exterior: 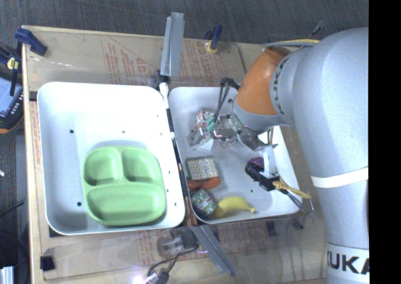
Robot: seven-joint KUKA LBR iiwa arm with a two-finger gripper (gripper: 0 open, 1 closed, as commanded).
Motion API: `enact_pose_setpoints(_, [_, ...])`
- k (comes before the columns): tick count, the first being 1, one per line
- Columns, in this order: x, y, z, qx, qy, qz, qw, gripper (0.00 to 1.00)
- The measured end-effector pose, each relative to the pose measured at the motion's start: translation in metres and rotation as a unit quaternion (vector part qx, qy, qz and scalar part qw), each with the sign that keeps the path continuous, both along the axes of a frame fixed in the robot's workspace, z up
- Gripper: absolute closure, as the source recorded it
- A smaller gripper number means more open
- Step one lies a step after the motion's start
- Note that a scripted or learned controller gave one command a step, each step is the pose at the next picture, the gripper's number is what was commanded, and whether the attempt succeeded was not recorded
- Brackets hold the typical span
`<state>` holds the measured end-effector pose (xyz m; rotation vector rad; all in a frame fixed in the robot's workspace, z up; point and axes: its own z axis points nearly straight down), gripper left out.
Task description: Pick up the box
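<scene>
The box (202,167) is small, with a speckled green and tan top, and lies by the left wall of the right bin (282,157). It rests partly on a red-orange thing (207,183). My gripper (205,127) hangs over the upper middle of that bin, a little above and beyond the box, apart from it. Nothing shows between the gripper and the box.
A yellow banana (234,205) and a small green patterned packet (203,201) lie along the right bin's front wall. The left bin (62,107) holds a green divided tray (123,185). Clamps and a metal bar (171,43) stand at the bench's far edge.
</scene>
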<state>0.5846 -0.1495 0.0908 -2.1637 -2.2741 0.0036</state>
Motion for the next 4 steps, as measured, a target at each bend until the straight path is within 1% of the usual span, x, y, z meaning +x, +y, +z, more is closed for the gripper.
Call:
enact_pose_setpoints(1, [0.059, 0.021, 0.001, 0.0006, -0.001, 0.047, 0.9989, 0.00])
enact_pose_setpoints(2, [-0.035, 0.028, 0.001, 0.0008, 0.000, 0.088, 0.9962, 0.00])
enact_pose_setpoints(3, [-0.035, 0.028, 0.011, 0.0005, 0.000, 0.090, 0.9960, 1.00])
enact_pose_setpoints(4, [-0.035, 0.028, 0.011, 0.0004, 0.000, 0.090, 0.9959, 0.00])
